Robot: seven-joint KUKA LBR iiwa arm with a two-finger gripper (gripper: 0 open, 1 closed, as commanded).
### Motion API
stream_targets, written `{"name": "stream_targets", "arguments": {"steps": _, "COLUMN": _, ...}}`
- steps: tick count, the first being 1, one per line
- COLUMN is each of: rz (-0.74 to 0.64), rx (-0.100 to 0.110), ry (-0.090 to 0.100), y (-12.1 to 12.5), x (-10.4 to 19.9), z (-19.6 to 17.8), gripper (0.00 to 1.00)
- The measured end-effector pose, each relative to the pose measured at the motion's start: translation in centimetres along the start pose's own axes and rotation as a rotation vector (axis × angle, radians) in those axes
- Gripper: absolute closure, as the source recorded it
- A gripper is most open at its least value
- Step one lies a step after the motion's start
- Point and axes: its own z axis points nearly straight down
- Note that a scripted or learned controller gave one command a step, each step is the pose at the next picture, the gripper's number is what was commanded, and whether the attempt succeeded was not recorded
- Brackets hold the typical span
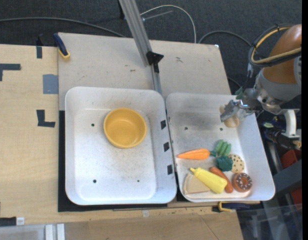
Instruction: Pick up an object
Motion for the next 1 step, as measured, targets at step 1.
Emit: {"name": "stream_targets", "arguments": {"steps": 1, "rz": -0.001, "rx": 0.001, "ry": 0.001, "y": 0.08, "x": 0.01, "z": -2.89, "gripper": 1.00}}
